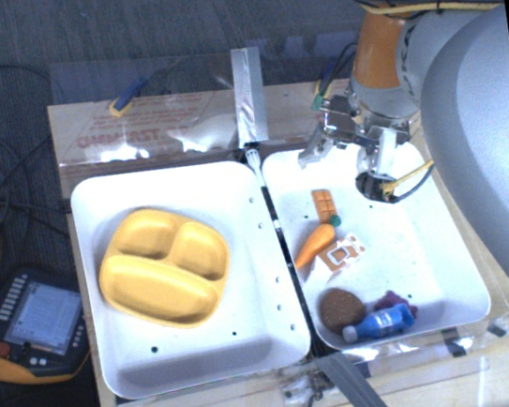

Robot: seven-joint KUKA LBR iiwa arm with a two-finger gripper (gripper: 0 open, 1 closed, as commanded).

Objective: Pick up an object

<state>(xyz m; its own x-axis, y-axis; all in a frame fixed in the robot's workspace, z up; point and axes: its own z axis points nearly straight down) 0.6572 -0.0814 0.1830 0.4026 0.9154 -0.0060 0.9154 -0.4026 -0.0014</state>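
My gripper (pixel 357 143) hangs over the back edge of the right bin (pixel 450 244), below the orange wrist band, with nothing seen in its hold. Just in front of it in that bin lie a small orange block (pixel 325 203) and an orange carrot (pixel 314 244) with a green end. Beside the carrot is a small white and orange piece (pixel 345 252). Nearer the front sit a brown round disc (pixel 342 306), a blue bottle (pixel 381 323) on its side and a purple item (pixel 394 300). A big yellow bread-shaped object (pixel 162 264) fills the middle of the left bin (pixel 102 197).
A metal strip (pixel 249 94) runs back from the wall between the bins, over a cardboard sheet (pixel 147 119) covered in plastic. A control pendant (pixel 28 322) and cables lie on the floor at left. The arm's grey body (pixel 483 116) looms over the right side.
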